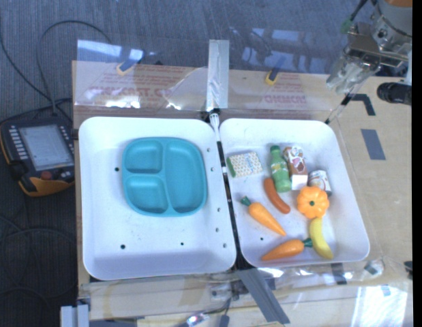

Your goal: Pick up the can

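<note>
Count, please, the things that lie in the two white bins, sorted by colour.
Orange: 4, namely carrot, carrot, pumpkin, sausage
Green: 1, bottle
Yellow: 1, banana
Blue: 1, plate
Mixed colours: 3, can, small box, pale sponge
Total: 10

Count: two white bins. One blue divided plate. Three carrots. One banana, one pumpkin, one green bottle, one can, one carton, one patterned packet.
</note>
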{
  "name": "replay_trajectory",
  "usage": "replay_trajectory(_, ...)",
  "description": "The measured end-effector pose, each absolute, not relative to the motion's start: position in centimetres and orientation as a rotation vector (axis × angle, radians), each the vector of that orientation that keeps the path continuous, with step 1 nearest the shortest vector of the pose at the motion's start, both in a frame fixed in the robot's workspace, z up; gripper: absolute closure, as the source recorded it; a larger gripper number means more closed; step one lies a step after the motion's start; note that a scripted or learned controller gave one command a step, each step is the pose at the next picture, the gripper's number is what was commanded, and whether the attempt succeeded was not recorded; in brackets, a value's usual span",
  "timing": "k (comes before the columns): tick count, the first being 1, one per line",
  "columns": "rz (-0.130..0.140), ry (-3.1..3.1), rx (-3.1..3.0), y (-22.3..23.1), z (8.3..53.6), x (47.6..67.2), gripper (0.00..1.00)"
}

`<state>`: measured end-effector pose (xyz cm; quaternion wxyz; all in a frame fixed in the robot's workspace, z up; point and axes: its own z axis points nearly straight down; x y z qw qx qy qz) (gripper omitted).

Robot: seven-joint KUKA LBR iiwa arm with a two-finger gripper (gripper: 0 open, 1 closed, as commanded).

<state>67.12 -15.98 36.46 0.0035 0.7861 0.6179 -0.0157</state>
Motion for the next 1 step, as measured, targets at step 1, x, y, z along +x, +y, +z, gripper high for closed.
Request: replay_trajectory(1, -0.056, 1.938, 2.463, -15.96, 37.26, 67.19, 1.00)
